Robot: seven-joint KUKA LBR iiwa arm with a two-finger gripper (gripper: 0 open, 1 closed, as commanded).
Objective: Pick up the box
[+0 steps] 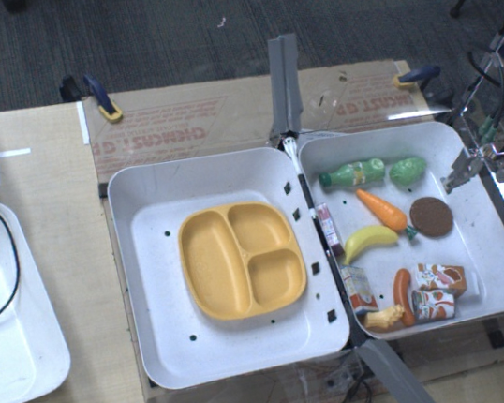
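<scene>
Gripper (470,165) at right bin's (496,304) far-right rim, can't tell its state. Box (437,291) lies in bin's near corner, well apart from gripper, w/ hot dog (401,288) touching its left side.

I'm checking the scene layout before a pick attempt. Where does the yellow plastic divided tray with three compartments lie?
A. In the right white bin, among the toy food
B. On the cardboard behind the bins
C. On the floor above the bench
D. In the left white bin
D: the yellow plastic divided tray rests on the floor of the left white bin, while the toy food, such as the yellow banana and orange carrot, lies in the right white bin.
</scene>
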